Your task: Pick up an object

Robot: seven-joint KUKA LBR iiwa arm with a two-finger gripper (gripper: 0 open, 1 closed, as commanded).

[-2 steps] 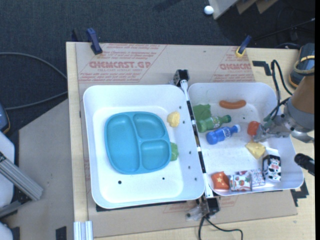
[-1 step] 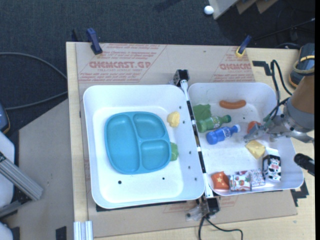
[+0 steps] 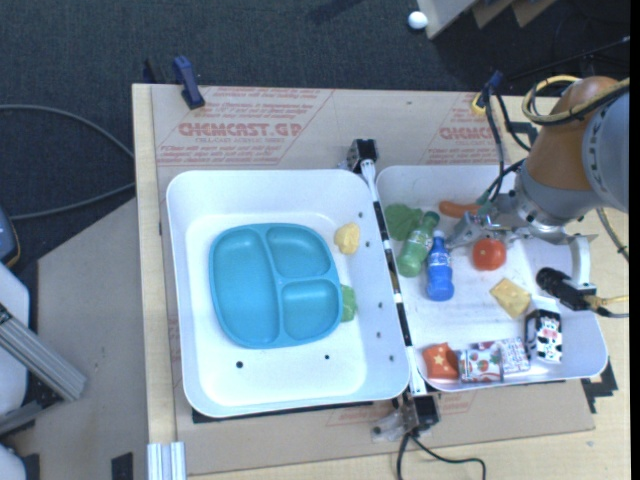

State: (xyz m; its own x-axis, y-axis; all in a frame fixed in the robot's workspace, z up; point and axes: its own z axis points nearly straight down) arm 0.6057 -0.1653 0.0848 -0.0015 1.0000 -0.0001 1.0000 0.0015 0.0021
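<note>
In the right bin [image 3: 590, 353], my gripper [image 3: 477, 230] hangs low over the upper middle, just above and to the left of a red tomato [image 3: 489, 256]. An orange sausage-like piece [image 3: 455, 208] lies just beyond it. To its left stands a blue bottle [image 3: 439, 271], next to a green bottle [image 3: 415, 249] and a green leafy piece [image 3: 402, 218]. A yellow wedge [image 3: 511, 296] lies below the tomato. Nothing shows between the fingers.
Along the right bin's front edge lie a cow-patterned carton [image 3: 546, 337], a strawberry-print box [image 3: 490, 360] and an orange-red piece [image 3: 440, 361]. The left bin [image 3: 200, 368] holds a blue divided plate [image 3: 275, 283], a yellow lump [image 3: 347, 237] and a green piece [image 3: 348, 303].
</note>
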